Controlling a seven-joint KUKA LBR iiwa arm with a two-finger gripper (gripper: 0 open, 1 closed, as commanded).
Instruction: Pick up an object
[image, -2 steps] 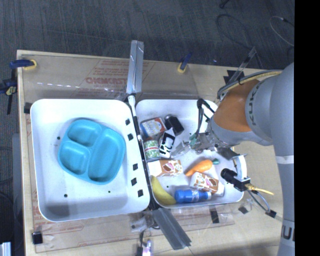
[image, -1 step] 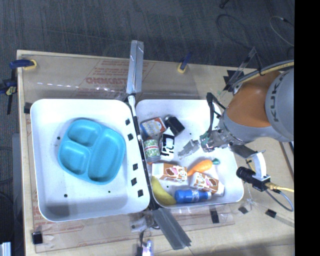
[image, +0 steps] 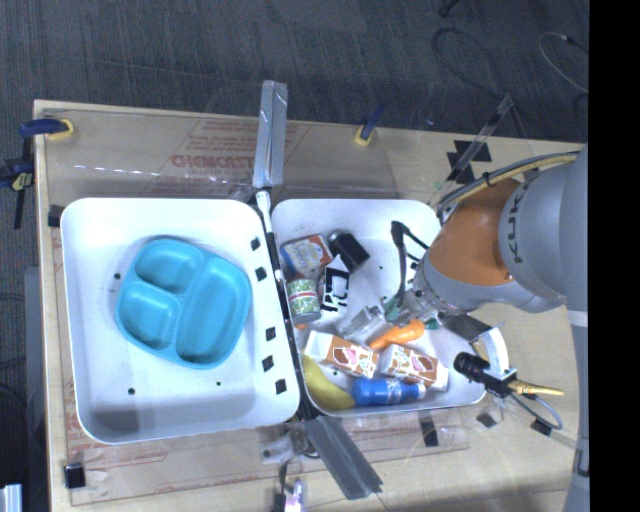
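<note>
The grey arm reaches in from the right, its orange band hanging over the right side of the right bin, with the wrist pointing down and leftward into the clutter. The gripper sits low among the objects, just above an orange carrot-like piece; the wrist hides its tips, so one cannot tell whether the jaws are parted or closed, or whether anything lies between them. The pickable objects crowd the right bin: a small can, a printed packet, a black block, two snack boxes (brown and white), a blue bottle and a yellow banana at the near edge. A silvery item beside the carrot is too blurred to name. The left bin holds a blue divided tray.
</note>
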